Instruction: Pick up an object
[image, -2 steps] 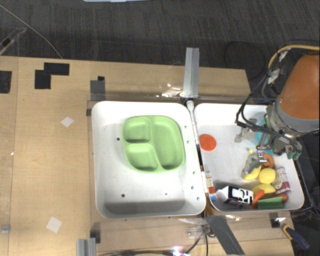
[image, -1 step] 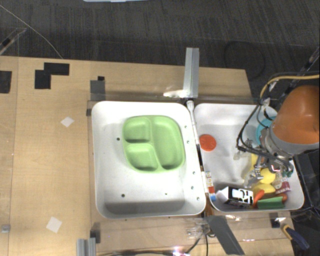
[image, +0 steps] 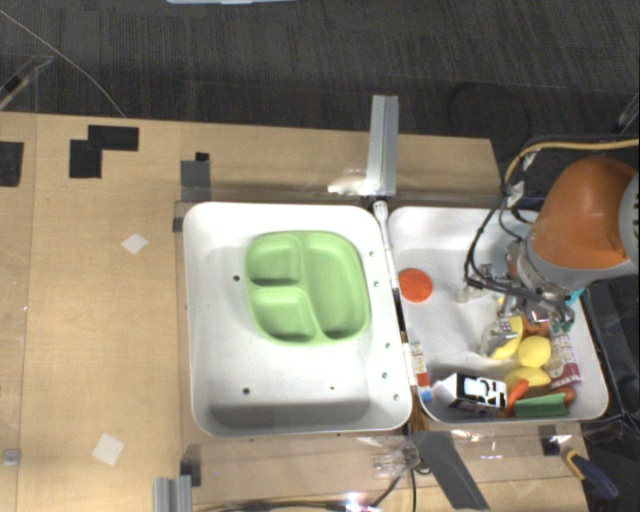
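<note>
- Reaching in from the right, the arm (image: 590, 215) hangs over the right bin (image: 440, 240), its orange band above the wrist.
- The end effector (image: 528, 318) is low over the pile in that bin's near right corner; whether it is clenched or released cannot be told (cables and the wrist crowd it).
- A yellow toy (image: 533, 351) lies just below the end effector, apparently touching or nearly so; nothing can be seen clearly between the fingers.
- Beside the yellow toy, nearer the front wall, lie a green block (image: 541, 405), a thin orange piece (image: 517, 392) and a black-and-white box (image: 474, 391).
- An orange disc (image: 416, 286) rests apart on the bin floor, well to the left of the end effector, near the divider between bins.
- The left bin (image: 220, 380) holds a green tray (image: 305, 285) with three compartments, lying flat near its middle.
- Both bins sit side by side on the desk (image: 90, 330).
</note>
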